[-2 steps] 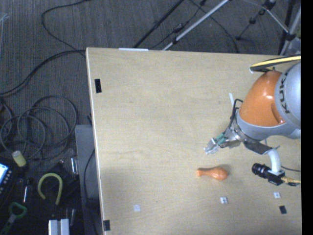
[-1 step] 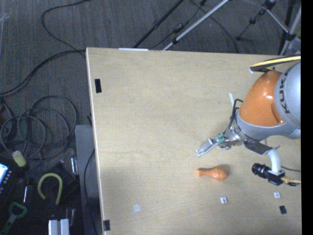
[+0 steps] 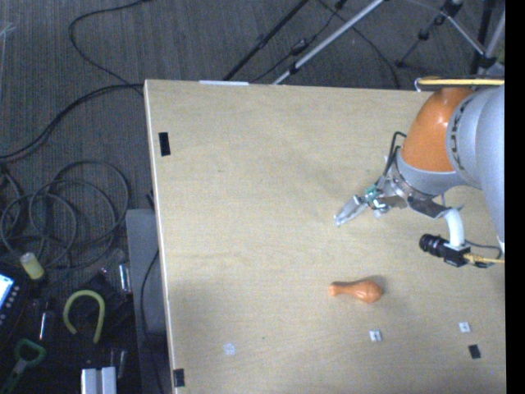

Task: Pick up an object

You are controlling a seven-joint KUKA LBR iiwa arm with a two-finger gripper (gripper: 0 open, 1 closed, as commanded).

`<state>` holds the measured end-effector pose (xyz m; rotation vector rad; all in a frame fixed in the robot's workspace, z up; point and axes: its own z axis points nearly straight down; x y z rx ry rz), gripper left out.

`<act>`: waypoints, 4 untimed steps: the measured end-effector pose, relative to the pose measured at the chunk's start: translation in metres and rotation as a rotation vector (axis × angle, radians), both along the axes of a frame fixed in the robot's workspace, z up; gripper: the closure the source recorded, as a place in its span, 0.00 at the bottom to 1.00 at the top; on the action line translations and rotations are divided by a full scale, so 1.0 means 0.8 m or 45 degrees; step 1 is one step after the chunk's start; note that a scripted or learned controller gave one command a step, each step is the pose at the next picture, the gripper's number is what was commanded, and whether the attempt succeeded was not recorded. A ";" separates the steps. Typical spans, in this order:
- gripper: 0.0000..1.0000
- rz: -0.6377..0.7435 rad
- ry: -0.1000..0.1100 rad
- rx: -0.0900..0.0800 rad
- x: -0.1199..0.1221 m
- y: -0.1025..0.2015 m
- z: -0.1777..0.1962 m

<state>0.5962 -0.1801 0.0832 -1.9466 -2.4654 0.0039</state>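
Note:
A small orange object [image 3: 358, 290], shaped like a gourd with a narrow neck pointing left, lies on its side on the pale wooden bench top [image 3: 246, 220]. My gripper [image 3: 346, 214] hangs from the grey arm with the orange band [image 3: 435, 138] at the right and points down and to the left. Its tip is above and slightly left of the orange object, clearly apart from it. Nothing shows in the gripper.
Small black and white markers [image 3: 375, 335] dot the bench near its front right, and a black tag [image 3: 165, 144] sits at its left edge. Cables and tools [image 3: 74, 220] lie on the floor to the left. Tripod legs [image 3: 369, 6] stand behind the bench.

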 end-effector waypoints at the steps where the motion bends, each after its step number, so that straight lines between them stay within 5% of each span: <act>1: 0.00 -0.153 -0.001 -0.002 0.062 0.016 0.000; 2: 0.00 -0.098 -0.003 -0.004 0.085 -0.055 0.022; 3: 0.00 0.297 -0.002 -0.002 0.091 -0.028 0.002; 4: 1.00 0.298 -0.003 -0.008 0.092 -0.028 0.015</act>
